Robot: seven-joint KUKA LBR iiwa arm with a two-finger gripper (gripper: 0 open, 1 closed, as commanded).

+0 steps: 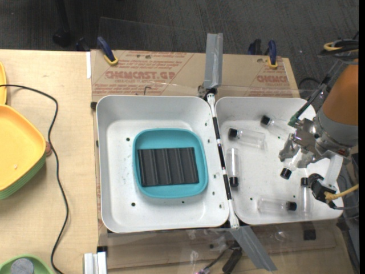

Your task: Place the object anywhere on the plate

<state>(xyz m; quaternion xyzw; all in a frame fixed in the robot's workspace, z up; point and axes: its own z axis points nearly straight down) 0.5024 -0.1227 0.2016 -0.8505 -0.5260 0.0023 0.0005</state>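
A teal plate with a dark ribbed middle lies in the left bin. Several clear vials with black caps lie scattered in the right bin: one near the top left, one along the left wall, one at the front. My gripper hangs low over the right side of this bin. A vial's black cap shows just below it. Whether that vial is gripped is hidden by the wrist.
Another vial lies by the right bin's front right, and a black cap sits near its back. A divider ridge separates the bins. Yellow and green dishes and a black cable lie on the table at left.
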